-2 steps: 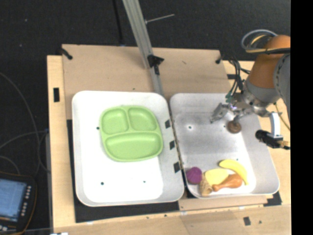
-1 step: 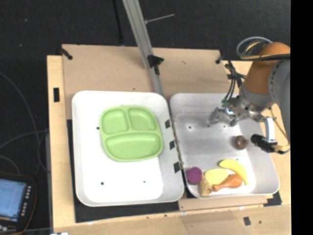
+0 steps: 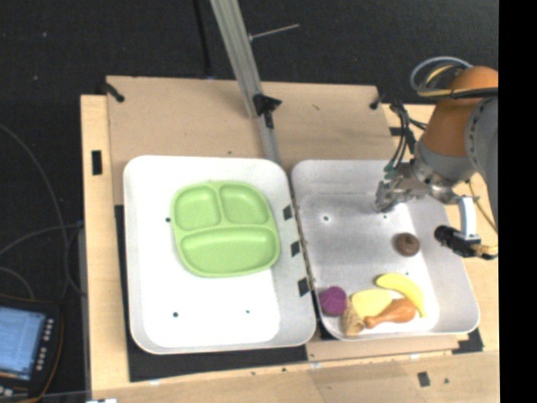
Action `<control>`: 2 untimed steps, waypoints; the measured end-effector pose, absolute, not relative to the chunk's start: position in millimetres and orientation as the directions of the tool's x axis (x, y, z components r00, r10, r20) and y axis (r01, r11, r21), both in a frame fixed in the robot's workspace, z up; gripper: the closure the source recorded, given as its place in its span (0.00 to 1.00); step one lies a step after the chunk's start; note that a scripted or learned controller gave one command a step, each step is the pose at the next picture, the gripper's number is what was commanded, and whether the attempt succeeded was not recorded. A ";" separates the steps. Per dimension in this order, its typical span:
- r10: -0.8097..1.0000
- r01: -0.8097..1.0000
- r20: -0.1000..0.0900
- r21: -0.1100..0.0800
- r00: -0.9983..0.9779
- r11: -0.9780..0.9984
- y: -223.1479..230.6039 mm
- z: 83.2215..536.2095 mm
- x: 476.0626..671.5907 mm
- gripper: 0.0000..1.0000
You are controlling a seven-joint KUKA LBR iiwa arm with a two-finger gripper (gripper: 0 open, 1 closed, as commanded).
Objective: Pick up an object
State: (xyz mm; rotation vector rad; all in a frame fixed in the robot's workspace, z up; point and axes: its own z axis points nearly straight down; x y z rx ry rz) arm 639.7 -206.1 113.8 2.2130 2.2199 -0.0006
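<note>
Camera view: brown round object (image 3: 407,243) just below-right of tool (image 3: 386,196).

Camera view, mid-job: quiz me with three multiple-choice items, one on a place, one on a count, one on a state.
1. Where is the green tray?
A. left bin
B. right bin
C. on the bench outside both bins

2. How many compartments does the tray have?
A. two
B. three
C. five

3. The gripper is:
A. over the left bin
B. over the right bin, apart from the brown ball
C. on the banana

A: it lies in the left bin.
B: two small, one long.
B: bare floor lies between them.
</note>
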 end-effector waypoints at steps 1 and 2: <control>1.000 1.000 -0.002 0.006 -0.002 0.002 -203.2 161.0 635.9 1.00; 1.000 1.000 -0.004 0.009 -0.004 0.004 -206.8 221.8 646.2 1.00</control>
